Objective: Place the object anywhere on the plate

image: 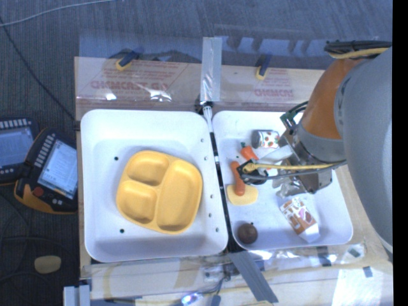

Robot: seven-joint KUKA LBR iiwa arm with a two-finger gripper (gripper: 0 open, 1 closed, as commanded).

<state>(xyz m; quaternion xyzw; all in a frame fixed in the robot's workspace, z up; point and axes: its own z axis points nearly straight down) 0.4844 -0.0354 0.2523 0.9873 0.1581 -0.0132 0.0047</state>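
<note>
The yellow divided plate (159, 191) lies in the middle of the left bin (95, 139) with nothing on it. My gripper (288, 185) hangs low over the middle of the right bin (331, 234), under the orange wrist band. Just left of it lie an orange carrot (248, 152), a reddish sausage (239, 182) and a pale yellow flat disc (243, 197). A small printed can (266, 138) lies behind the gripper, and a brown and white carton (300, 217) lies in front of it. I see nothing between the fingers.
A dark brown ball (247, 233) sits at the front left corner of the right bin. The ridge between the two bins (218, 177) separates gripper and plate. A handheld control pendant (48, 171) lies on the floor to the left.
</note>
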